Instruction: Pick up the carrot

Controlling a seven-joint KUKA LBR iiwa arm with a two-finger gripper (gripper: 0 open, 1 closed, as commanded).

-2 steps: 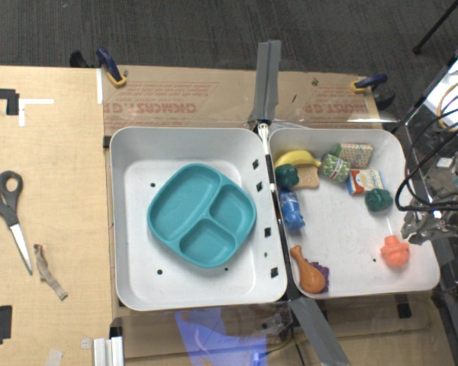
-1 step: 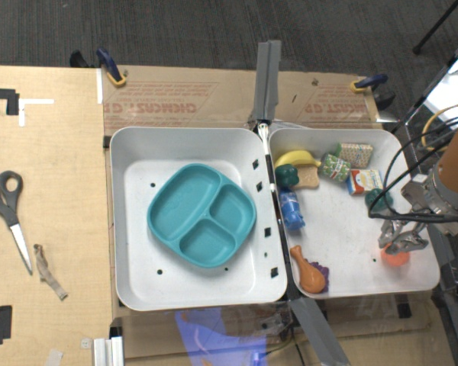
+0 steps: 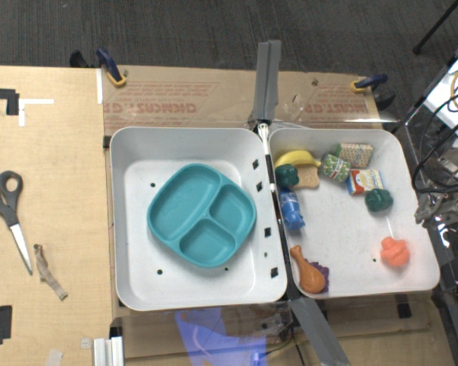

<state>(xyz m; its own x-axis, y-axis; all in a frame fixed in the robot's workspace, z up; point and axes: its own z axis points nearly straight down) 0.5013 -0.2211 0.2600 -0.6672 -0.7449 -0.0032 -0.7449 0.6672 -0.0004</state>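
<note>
The wooden bench ran across the left of the camera view, with a cardboard sheet clamped behind 2 white bins. The left bin held 1 teal plate with 3 compartments, lying tilted near its middle. The right bin sat touching it along a shared edge, and a grey bar rose from behind that seam.

Scissors lay on the bench well left of the bins, blades pointing toward the near edge.

The carrot lay in the right bin's near left corner, thin end pointing away from the camera, its thick end resting on a purple piece. An orange lump sat alone near the right wall.

Along the far side of that bin the toys were crowded together: a banana, a dark green ball just below it, a toast slice touching both, a blue bottle against the left wall, a green packet, a patterned box, a red and white carton, and a teal lump just beside the carton.
</note>
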